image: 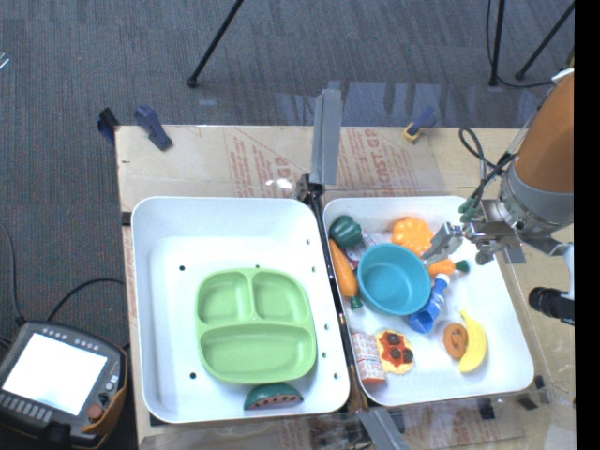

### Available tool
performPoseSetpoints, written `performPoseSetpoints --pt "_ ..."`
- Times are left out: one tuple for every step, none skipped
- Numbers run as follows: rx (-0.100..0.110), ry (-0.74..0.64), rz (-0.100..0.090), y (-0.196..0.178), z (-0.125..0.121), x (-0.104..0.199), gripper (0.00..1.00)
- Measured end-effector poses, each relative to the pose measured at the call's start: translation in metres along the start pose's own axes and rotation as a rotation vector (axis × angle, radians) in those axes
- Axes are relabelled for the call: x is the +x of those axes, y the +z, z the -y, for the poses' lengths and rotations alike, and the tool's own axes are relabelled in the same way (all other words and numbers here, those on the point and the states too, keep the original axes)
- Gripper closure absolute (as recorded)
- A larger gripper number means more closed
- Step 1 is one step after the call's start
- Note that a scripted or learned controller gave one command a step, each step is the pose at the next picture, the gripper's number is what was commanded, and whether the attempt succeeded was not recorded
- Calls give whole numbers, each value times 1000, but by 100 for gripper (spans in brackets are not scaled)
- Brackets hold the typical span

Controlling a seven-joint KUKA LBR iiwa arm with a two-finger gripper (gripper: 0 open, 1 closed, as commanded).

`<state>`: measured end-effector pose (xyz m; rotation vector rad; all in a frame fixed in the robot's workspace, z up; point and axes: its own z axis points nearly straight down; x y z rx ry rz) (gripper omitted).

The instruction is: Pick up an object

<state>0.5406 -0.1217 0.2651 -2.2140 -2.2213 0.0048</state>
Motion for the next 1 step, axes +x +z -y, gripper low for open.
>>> performPoseSetpoints --pt "0 -149 -1 180 14 44 0"
